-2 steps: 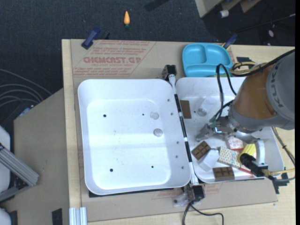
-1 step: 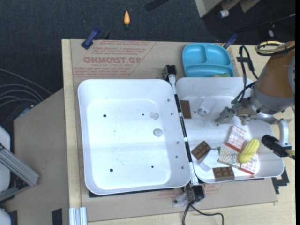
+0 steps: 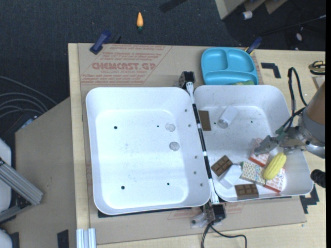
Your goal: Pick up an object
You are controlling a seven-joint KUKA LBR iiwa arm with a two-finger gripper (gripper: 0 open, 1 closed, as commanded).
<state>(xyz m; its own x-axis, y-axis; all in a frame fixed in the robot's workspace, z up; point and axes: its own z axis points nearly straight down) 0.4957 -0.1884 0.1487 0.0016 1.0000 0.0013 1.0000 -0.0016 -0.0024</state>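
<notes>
Near rim, lower right of frame: chocolate bar piece (image 3: 246,190) flat against the front wall of the right bin (image 3: 243,94), long side running left to right.
Just behind: patterned packet (image 3: 257,171) flat on the bin floor, reaching toward lower right.
On top of packet: yellow corn cob (image 3: 274,165), long axis slanting from lower left to upper right, upper end pointing at the wrist.
To its left: second chocolate piece (image 3: 222,165), tilted, close to the divider between the bins.
Gripper (image 3: 265,147): low over the bin, reaching in from right edge of frame, tips just up and left of the cob's upper end.
Fingers: spread apart, nothing between them, grasping nothing as far as can be made out.
Key relation: cob just below and right of the fingertips, near but apart; likely a short shift toward lower right, jaws best set across the cob's slant rather than along it.
Risk: round cob on a slick packet, could well roll or drag the packet along.
Farther back in right bin: brown card (image 3: 204,120) by the divider.
Left bin (image 3: 103,97): well apart from the gripper.
Far, upper middle of frame: blue divided tray (image 3: 228,64) on the bench behind the right bin.
</notes>
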